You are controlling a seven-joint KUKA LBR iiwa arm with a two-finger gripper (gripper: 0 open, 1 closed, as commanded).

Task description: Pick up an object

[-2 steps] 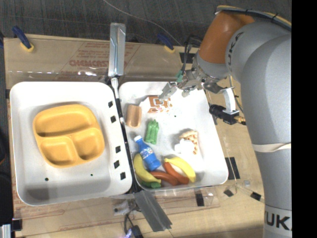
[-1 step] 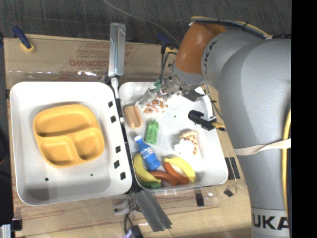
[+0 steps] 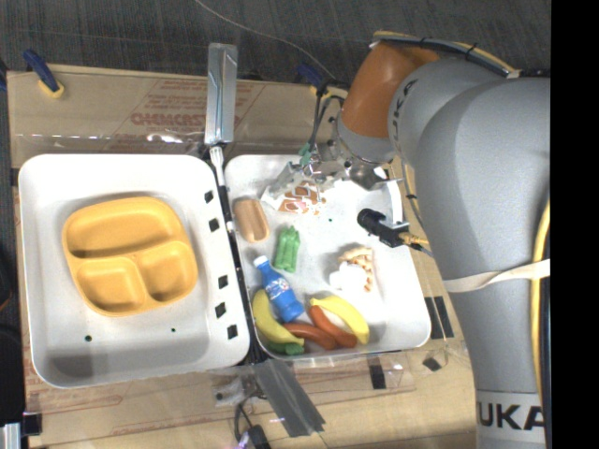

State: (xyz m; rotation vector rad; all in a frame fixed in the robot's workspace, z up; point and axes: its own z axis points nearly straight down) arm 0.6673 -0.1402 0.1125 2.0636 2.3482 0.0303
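The grey arm (image 3: 468,157) leans in from the right, its orange band over the far edge of the right bin (image 3: 413,299). The pincer (image 3: 314,165) hangs at that bin's far left corner, right above a crumpled white-and-red packet (image 3: 299,197). From here it is a tangle of metal, and I cannot tell how far it is open or whether it has hold of anything; the packet looks to be lying on the bin floor.

Just beside the packet, towards the divider, lies a tan bun (image 3: 250,219). Nearer me is a small green bottle (image 3: 286,249), then a blue bottle (image 3: 278,290) lying tilted. A pale crumbly snack (image 3: 356,267) sits near the middle right. Along the near wall, a green-tipped banana (image 3: 267,321), a red sausage (image 3: 314,333) and a second banana (image 3: 348,314) are crowded together.

The left bin (image 3: 37,251) holds a yellow compartment tray (image 3: 129,253). Both bins rest on the cardboard-covered desk (image 3: 112,110).
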